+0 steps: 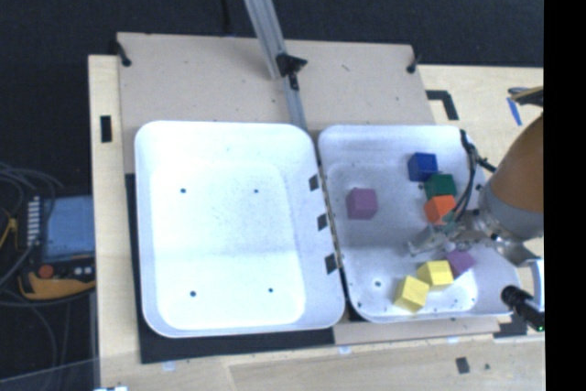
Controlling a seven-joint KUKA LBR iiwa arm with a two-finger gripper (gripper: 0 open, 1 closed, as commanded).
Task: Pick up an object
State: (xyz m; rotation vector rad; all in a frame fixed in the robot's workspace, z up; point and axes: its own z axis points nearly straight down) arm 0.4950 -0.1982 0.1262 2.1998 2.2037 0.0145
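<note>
The two bins are showing plain white, the left bin (224, 224) dotted with a few small dark specks, the right bin (385, 169) faintly greyed; inside it a blue cube (422, 166) is sitting beside a green block (440, 185), an orange block (439, 208), a purple cube (363, 203), a smaller purple piece (461, 262) and two yellow cubes (436, 273) (412, 292); the tabletop (265, 82) is showing pale tan; the arm (520, 183) is showing orange above grey.
</note>
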